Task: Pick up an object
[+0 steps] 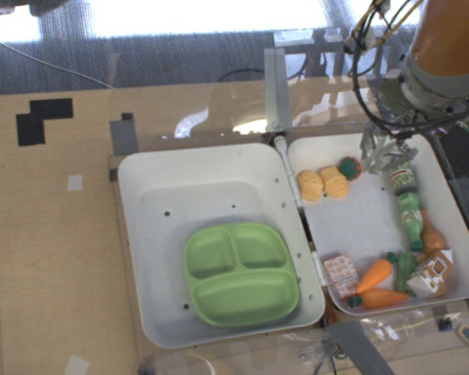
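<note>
My gripper (pixel 389 155) hangs over the right bin's (pixel 364 218) far corner, just above the green bottle (pixel 408 205); I cannot tell its state. Crowding the wall, I may clip the rim or miss.

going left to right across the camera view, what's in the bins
green divided plate → yellow corn pieces → orange carrot → green bottle → small carton, with the end effector above the bottle.
</note>
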`<state>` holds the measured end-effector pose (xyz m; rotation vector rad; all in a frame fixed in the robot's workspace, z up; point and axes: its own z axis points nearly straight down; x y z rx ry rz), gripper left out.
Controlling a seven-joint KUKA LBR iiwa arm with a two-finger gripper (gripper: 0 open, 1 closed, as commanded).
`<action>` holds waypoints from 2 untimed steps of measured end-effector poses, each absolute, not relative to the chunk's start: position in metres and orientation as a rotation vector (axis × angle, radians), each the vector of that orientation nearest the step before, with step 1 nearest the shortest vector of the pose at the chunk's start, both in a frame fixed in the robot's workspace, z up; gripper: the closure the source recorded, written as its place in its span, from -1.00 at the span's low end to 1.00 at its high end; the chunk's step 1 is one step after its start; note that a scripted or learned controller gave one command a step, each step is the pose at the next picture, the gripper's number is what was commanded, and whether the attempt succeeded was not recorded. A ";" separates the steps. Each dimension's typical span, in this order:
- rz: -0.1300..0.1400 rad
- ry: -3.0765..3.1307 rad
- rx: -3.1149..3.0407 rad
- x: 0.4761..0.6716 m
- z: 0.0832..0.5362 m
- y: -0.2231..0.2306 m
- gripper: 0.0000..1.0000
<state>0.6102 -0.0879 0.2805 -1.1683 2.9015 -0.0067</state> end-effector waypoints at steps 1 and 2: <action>0.000 2.820 -1.363 0.670 0.251 -0.053 1.00; -0.007 2.810 -1.350 0.673 0.267 -0.053 1.00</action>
